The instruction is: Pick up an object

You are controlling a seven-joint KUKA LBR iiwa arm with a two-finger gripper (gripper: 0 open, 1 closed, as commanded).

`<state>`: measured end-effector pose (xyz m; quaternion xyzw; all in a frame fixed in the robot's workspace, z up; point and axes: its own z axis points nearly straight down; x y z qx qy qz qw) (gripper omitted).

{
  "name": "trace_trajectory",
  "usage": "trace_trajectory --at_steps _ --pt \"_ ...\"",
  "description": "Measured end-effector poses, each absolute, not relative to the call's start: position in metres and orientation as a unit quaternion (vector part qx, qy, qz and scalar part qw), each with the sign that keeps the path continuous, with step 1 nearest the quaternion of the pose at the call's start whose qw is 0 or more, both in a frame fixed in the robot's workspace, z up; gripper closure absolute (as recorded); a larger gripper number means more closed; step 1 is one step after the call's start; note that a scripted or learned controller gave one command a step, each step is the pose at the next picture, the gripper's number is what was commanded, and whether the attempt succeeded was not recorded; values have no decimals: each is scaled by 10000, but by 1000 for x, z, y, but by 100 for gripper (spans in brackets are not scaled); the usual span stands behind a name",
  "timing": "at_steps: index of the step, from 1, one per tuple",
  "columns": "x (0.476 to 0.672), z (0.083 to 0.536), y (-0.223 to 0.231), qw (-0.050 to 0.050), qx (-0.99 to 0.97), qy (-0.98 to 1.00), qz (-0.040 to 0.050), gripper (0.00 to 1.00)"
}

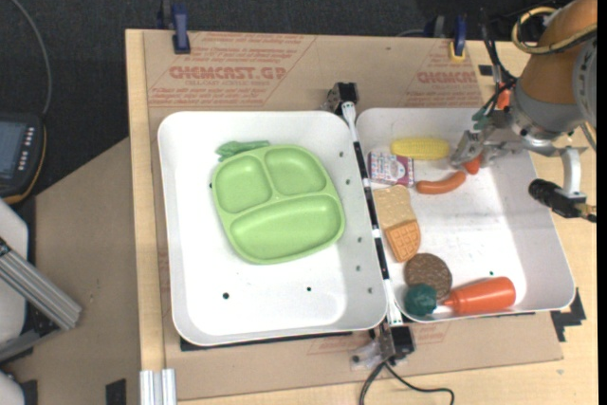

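Hard to see: the tool [471, 152] is small and dark, and I cannot tell if it is wide, narrow, or holding a thing.
Cut off: the arm [555, 81] runs out of the picture at the right side, so just its grey wrist part and orange band show.
Partly hidden: the brown cookie [429, 273] has a green ball [420, 300] lying over its near edge.
Blurry: the small packet [389, 169] has pink and white print that is too small to read.
Bins: two white bins sit side by side on the table [142, 204], the left bin [190, 280] and the right bin [531, 242].
Left bin holds: one green plate [277, 202] with three parts.
Right bin holds: one yellow banana [419, 148], one sausage [441, 184], one packet, one waffle [399, 231], one cookie, one green ball, one carrot [482, 295]. That makes seven things.
Sausage: it lies in the far part of the right bin, just in front of the banana, and its right end is just beside the tool tip.
Banana: it lies just left of the tool.
Carrot: it lies at the near edge of the right bin, touching the green ball.
Clamps: two blue clamps [177, 26] grip the far edge of the table.
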<state>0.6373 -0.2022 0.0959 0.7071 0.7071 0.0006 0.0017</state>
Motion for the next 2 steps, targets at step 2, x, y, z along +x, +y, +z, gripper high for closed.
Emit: trace_trajectory --at_steps 2 --pt "572 188 -45 8 7041 7101 25 100"
